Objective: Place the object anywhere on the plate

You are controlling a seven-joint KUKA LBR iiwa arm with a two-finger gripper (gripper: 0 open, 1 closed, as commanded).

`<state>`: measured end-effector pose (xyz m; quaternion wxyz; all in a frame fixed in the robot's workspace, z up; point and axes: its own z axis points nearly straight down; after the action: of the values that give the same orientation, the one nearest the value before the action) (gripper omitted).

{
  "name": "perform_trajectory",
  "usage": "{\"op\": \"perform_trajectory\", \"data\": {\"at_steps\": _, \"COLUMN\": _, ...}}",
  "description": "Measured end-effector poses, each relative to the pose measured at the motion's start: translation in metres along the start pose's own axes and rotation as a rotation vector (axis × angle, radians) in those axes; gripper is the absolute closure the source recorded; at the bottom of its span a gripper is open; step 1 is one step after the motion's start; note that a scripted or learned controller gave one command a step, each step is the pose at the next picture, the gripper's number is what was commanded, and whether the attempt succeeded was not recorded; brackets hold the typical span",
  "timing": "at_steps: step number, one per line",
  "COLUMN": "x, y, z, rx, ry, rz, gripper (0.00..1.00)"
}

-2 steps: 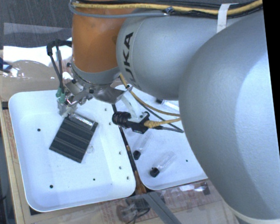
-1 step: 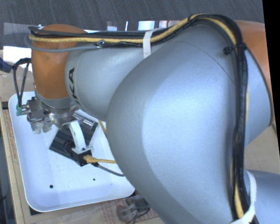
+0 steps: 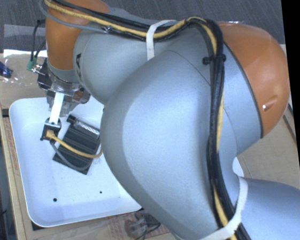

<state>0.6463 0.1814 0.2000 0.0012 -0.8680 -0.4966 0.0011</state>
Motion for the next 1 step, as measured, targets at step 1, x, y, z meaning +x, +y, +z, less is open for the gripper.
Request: {"op": "perform_trajectory", "data": {"at_steps": 1, "x": -0.0466, "y": 0.0045, "z": -0.1136, "rx": -0.001, "ry": 0.002, "rz": 0.129, "gripper": 1.00}}
